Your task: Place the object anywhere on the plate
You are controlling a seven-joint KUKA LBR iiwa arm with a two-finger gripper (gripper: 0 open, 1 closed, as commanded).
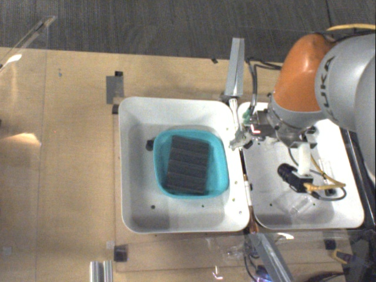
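The gripper (242,135), its grip impossible to tell, hovered near the plate (219,172); the ribbed block (188,163) looked stiff and light, graspable across its long sides.

We took this for robotics lab or test cell, not home. We noted grey industrial arm (335,81) with orange band and KUKA lettering at right. White left bin (135,213) and white right bin (349,216) sat side by side on pale wood bench (59,187). Metal post (235,69) stood at far edge between them. Dark carpet (147,16) lay beyond the bench.
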